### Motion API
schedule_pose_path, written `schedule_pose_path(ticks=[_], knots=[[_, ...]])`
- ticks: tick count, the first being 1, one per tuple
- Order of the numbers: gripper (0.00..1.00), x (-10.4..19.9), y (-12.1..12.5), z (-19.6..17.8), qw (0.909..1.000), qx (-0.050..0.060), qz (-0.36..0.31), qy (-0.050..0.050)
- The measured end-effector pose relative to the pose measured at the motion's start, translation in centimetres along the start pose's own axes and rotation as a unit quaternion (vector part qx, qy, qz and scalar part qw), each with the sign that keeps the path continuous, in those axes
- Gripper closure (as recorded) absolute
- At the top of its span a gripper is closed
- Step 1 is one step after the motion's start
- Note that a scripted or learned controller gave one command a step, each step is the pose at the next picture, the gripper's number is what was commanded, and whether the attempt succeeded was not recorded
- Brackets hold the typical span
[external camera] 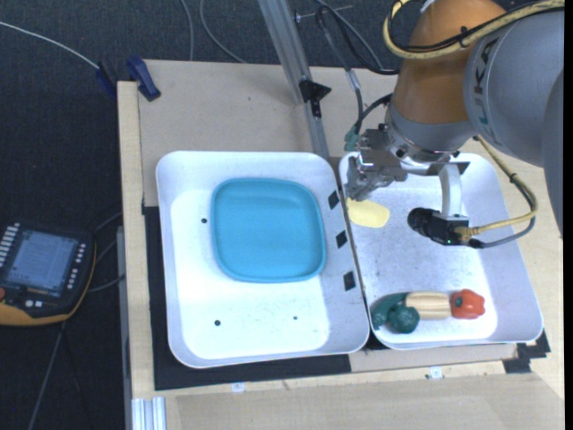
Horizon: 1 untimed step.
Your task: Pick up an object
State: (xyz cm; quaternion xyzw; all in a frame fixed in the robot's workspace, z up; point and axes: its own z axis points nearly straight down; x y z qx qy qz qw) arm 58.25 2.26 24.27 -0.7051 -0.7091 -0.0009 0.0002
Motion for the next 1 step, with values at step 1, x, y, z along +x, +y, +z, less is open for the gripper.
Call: schedule_pose_path(ticks=[1], knots=[[1.00,5.68,-1.41,1.09,1.0000,0.001,0.000,0.000]])
